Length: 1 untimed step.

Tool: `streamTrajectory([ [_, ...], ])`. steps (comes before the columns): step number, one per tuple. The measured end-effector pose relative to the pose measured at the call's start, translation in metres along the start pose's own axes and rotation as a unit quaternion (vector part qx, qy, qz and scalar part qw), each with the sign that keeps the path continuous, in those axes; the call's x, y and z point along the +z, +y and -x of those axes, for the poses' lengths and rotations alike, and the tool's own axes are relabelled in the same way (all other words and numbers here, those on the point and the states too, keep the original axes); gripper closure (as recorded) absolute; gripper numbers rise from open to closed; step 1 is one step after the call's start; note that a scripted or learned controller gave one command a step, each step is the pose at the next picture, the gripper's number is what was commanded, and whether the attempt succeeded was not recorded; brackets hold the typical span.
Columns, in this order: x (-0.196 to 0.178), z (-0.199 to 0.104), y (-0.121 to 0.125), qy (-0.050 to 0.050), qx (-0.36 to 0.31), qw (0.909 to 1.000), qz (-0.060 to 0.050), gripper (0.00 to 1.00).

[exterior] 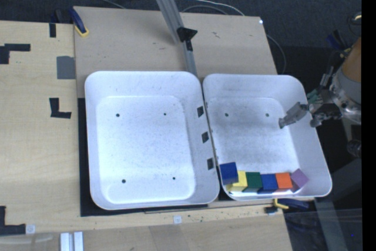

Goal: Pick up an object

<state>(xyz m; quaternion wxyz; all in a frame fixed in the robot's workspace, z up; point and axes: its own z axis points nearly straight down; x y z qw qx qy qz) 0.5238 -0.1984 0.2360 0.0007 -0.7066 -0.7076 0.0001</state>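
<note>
Blocks lie in a tight row along the near wall of the right bin [294, 86]: a blue block [228, 171] at the left end with a yellow block [238, 183] touching it, then a green block [253, 180], a second blue block [268, 181], an orange block [283, 180] and a purple block [299, 177] at the right corner. All rest on the bin floor, pressed against each other and against the wall. The left bin [94, 126] sits beside it, rims touching.

The gripper [302, 113] hangs at the right rim of the right bin, near its middle and well apart from the row of blocks. One grey finger [292, 115] points leftward over the bin floor. Nothing is between the fingers, but how far they stand apart I cannot tell from this angle.

Judgement: the task is at the approach step; no object is lifted and none is contacted. The next move calls for the arm to travel toward the near wall and come down over one block. The purple block at the corner is nearest. Crowding is the hazard: each block has neighbours or a wall on its sides, so the fingers need room to straddle one cleanly.
</note>
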Motion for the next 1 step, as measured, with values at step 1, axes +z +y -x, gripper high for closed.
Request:
streamTrajectory([
  [1, 0.0602, -0.0911, 0.0003, 0.002, -0.003, 1.0, -0.003, 0.0],
])
